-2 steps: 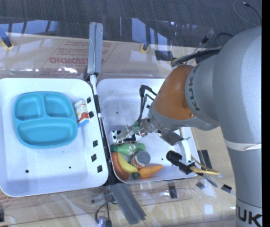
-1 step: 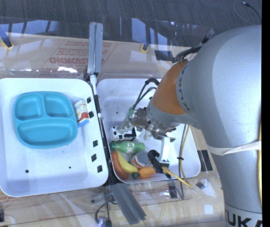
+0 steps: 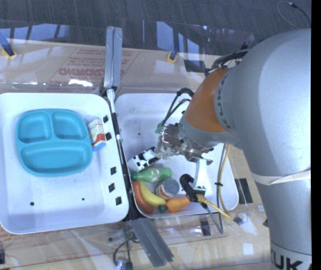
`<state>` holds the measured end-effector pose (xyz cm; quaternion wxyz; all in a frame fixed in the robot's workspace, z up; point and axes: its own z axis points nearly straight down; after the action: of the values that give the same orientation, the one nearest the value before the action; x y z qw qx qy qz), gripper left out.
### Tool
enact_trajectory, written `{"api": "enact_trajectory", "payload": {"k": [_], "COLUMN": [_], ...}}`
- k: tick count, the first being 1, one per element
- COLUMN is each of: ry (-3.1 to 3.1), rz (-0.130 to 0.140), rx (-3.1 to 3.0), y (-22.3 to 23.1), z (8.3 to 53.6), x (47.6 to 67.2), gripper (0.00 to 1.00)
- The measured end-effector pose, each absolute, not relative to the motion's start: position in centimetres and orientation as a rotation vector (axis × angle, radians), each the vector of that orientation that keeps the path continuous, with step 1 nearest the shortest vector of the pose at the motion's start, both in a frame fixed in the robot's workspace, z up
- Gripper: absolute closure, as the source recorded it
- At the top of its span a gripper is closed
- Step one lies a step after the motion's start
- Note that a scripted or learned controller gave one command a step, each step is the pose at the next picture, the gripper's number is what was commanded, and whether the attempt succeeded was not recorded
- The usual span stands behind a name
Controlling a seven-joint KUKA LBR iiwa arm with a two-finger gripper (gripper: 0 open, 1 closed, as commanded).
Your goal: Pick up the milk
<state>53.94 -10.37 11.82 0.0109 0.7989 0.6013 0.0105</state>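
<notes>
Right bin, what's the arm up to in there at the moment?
The arm reaches in from the right, with its gripper low over the right bin. It sits just above the black-and-white milk carton, which lies in that bin's front-left pile next to a green item, a banana and an orange carrot-like piece. Whether it has the milk cannot be told. The left bin holds a blue divided plate and a small can.

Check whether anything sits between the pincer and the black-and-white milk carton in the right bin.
Nothing visible does. The pincer is right at the upper right end of the black-and-white cow-patterned milk carton, which lies tilted in the right white bin. The green toy vegetable and yellow banana crowd it from below, not on the pincer's side.
</notes>
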Motion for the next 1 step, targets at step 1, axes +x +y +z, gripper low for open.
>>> {"api": "enact_trajectory", "payload": {"k": [1], "ry": [1.88], "rz": [0.032], "rx": [2.493], "y": [-10.23], "z": [11.75], "x": [53.91], "gripper": [0.0]}}
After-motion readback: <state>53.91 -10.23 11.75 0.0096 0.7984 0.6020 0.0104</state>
